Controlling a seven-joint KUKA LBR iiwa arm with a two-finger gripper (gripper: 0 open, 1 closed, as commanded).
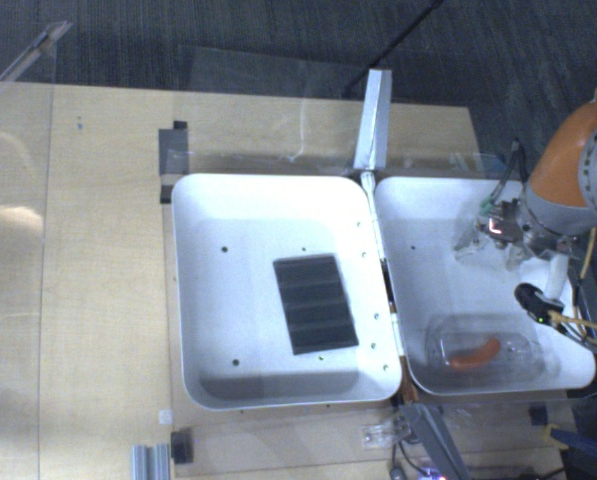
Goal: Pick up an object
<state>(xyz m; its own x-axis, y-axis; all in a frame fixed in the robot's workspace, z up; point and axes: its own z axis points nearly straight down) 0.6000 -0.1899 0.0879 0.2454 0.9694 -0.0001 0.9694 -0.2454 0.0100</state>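
Note:
A dark ribbed rectangular pad (pixel 316 304) lies flat in the middle of the left bin (pixel 208 268). In the right bin (pixel 418 238), a clear plastic container with an orange-red piece inside (pixel 475 351) lies near the front wall. My gripper (pixel 488 230) hangs over the back right part of the right bin, well behind the clear container and apart from it. The grey arm with its orange band (pixel 568 163) comes in from the right. I see nothing held in the gripper.
A metal post (pixel 374 118) stands behind the seam between the bins. Black cables (pixel 548 308) loop off the wrist over the right bin's right wall. Small black brackets (pixel 173 153) sit at the left bin's corners on the wooden bench.

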